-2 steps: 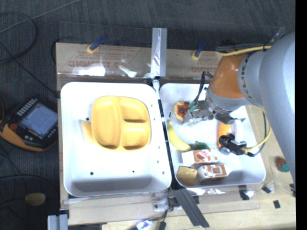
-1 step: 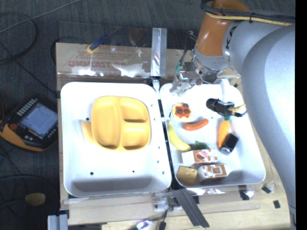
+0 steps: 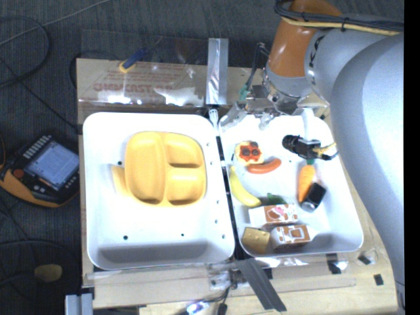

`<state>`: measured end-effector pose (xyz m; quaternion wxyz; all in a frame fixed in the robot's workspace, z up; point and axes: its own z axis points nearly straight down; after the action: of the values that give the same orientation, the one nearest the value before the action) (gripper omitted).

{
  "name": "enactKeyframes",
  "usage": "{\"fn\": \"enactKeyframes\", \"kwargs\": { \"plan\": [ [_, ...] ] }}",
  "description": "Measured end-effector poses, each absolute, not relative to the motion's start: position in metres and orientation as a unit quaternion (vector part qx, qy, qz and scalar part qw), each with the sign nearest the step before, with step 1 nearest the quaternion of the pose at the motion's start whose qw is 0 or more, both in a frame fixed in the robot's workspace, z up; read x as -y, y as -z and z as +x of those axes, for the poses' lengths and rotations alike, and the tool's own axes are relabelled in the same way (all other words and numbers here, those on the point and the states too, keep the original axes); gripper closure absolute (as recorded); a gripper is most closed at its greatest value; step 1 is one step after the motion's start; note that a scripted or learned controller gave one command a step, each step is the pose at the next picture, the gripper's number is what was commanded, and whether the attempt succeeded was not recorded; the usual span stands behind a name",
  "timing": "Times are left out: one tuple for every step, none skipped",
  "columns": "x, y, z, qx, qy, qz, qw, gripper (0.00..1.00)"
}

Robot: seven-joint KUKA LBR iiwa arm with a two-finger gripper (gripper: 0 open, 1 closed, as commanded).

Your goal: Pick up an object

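Observation:
My gripper [image 3: 254, 112] hangs over the far left corner of the right bin [image 3: 344, 231], below the arm's orange band [image 3: 294, 44]. Just in front of it lie a small orange toy with a face [image 3: 248, 151] and a red sausage [image 3: 264, 167]. A yellow banana [image 3: 241, 190] lies along the bin's left wall. An orange carrot [image 3: 305, 181] and a small black object [image 3: 315, 196] lie to the right. Two printed cartons [image 3: 281, 213] [image 3: 291, 235] and a tan piece [image 3: 256, 240] sit at the near edge. Nothing shows in the gripper.
A yellow divided tray [image 3: 164, 166] lies in the left bin [image 3: 105, 241]. A clear plastic sheet [image 3: 151, 81] lies behind the bins. A handheld device [image 3: 46, 169] rests on the floor at the left. The arm's grey body [image 3: 374, 110] overhangs the right bin's right side.

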<state>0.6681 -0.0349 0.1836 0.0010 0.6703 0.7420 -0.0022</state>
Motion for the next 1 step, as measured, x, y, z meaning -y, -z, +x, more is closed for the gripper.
{"fn": "enactKeyframes", "kwargs": {
  "plan": [
    [0.1003,-0.0913,0.6279,-0.734,0.0004,0.679,0.0,0.0]
  ]
}}
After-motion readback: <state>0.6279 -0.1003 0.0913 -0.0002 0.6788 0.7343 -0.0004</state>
